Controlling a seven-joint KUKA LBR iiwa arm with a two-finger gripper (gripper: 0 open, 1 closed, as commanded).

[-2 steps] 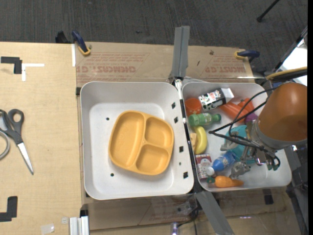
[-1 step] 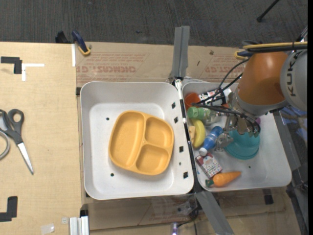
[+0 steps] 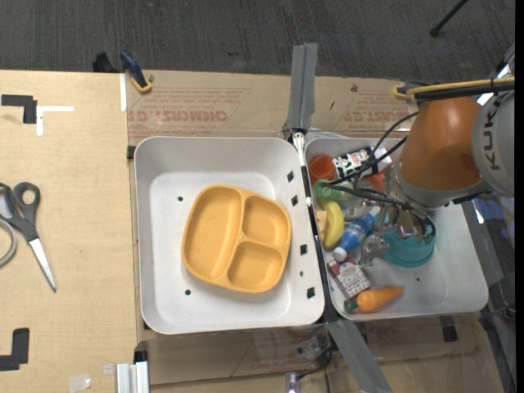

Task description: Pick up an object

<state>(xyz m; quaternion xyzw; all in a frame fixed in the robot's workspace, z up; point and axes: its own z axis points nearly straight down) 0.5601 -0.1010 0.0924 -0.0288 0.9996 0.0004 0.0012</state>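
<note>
Arm [image 3: 458, 150] says "KU" on its grey side; cardboard [image 3: 196, 109] print reads CHEMCAS-something, upside down. Gripper [image 3: 391, 229] sits above the teal bowl [image 3: 409, 248], can't tell its grip.

My KUKA arm [image 3: 483, 137], grey casing with dark lettering, broad rounded orange band [image 3: 435, 142], thin black cables trailing by the wrist

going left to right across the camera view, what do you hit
scissors → yellow divided plate in the left bin → banana → blue bottle → teal bowl in the right bin
</note>
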